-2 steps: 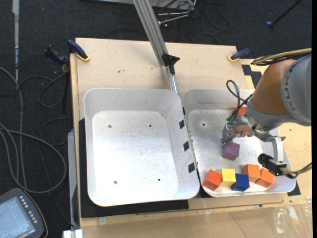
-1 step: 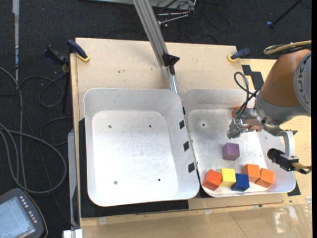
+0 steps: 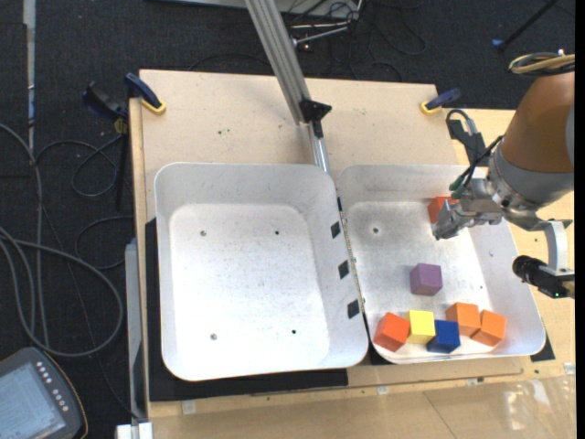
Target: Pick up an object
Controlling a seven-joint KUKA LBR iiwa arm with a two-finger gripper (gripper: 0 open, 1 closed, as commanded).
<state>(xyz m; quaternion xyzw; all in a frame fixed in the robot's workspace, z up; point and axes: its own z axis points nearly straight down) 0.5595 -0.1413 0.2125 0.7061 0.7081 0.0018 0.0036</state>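
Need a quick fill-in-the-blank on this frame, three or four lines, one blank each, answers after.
1. All the blocks lie in the ____ bin of the camera view.
2. The block standing alone mid-bin is ____ in colour.
3. In the row along the bin's near edge, the yellow block sits between an orange block and a ____ one.
4. The gripper hangs beside an ____ block near the bin's far end.

Answers: right; purple; blue; orange
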